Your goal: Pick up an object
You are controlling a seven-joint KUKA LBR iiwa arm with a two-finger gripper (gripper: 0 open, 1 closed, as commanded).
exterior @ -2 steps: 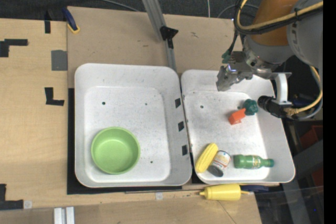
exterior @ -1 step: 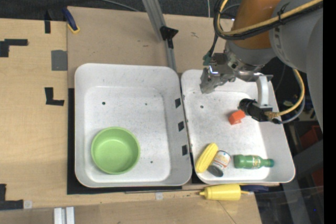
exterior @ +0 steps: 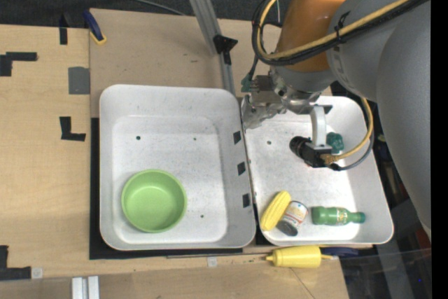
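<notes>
A: What lies closest to the front edge?

B: A yellow mustard bottle (exterior: 297,257) on its side on the bench, just outside the front rim of the right bin (exterior: 374,171).

A: And inside that bin?

B: Along its front wall, a yellow corn cob (exterior: 275,211) leaning against a small tin can (exterior: 292,216), the two touching. Just to the right of them a green bottle (exterior: 337,216) lies flat, cap toward the bin's right side.

A: The other container?

B: The left bin (exterior: 168,126) holds a green bowl (exterior: 153,200), upright, in its front left corner. The bins sit rim against rim.

A: Now the gripper.

B: The gripper (exterior: 260,107) hangs at the far left corner of the right bin, close over the shared rim. The wrist hides its tips, so I cannot tell how far apart they stand, and I see nothing held between them.

A: How do the objects sit relative to it?

B: The corn cob, can and green bottle are all well apart from it, toward the front of the same bin. A black and teal fitting (exterior: 318,147) on the arm (exterior: 364,31) hangs over the bin's middle.
</notes>
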